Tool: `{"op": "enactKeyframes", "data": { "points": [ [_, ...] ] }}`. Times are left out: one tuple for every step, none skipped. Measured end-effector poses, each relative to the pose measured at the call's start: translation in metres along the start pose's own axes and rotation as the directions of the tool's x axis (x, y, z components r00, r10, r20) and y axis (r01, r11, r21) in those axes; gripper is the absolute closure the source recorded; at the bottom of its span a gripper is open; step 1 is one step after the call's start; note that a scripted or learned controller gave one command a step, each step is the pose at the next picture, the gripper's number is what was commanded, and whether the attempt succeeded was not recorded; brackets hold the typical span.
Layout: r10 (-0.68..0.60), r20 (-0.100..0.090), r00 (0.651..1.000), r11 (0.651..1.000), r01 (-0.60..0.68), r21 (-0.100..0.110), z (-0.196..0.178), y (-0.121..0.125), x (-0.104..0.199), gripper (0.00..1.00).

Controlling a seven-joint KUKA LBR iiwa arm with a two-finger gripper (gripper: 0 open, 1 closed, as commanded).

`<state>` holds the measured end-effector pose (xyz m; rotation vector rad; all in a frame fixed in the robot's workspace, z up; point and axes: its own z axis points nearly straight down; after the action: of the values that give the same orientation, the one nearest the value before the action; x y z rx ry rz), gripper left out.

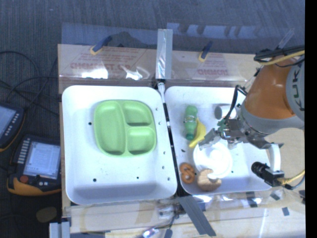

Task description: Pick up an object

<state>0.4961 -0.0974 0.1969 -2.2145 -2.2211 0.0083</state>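
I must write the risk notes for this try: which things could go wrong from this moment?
The gripper hangs over crowded things in the right bin: green bottle, yellow banana, white bowl. It may catch two together, or push one aside. The pretzel and brown piece lie against the near wall, probably hard to grasp.

The arm (272, 95) is big and round, with a wide orange band and a grey part under it. Part of a black letter shows on the orange. Black and yellow cables curl over its top. Lower down sits the gripper (218, 135), made of grey and silver metal bits. A black tube-shaped part with a white bracket sticks out beside it.
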Motion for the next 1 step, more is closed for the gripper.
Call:
{"op": "enactKeyframes", "data": {
  "points": [
    [0.07,0.0,0.998,0.998,-0.07,0.0,0.0166,0.0619,0.0487,0.0]
  ]
}}
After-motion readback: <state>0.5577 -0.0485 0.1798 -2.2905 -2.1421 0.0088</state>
